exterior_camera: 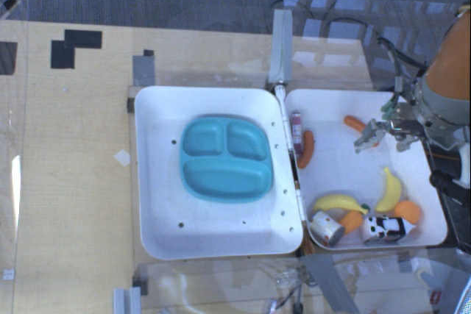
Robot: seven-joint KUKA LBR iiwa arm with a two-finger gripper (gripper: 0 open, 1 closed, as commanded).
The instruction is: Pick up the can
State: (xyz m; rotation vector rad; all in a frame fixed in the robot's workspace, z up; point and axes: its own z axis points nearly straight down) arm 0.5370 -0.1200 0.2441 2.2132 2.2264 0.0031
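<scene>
Gripper [384,134] above bin; shiny cylindrical can [328,227] below.

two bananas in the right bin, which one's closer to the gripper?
The upright-looking banana by the bin's right side, just below the gripper. The other banana lies flat, farther left, next to the can.
</scene>
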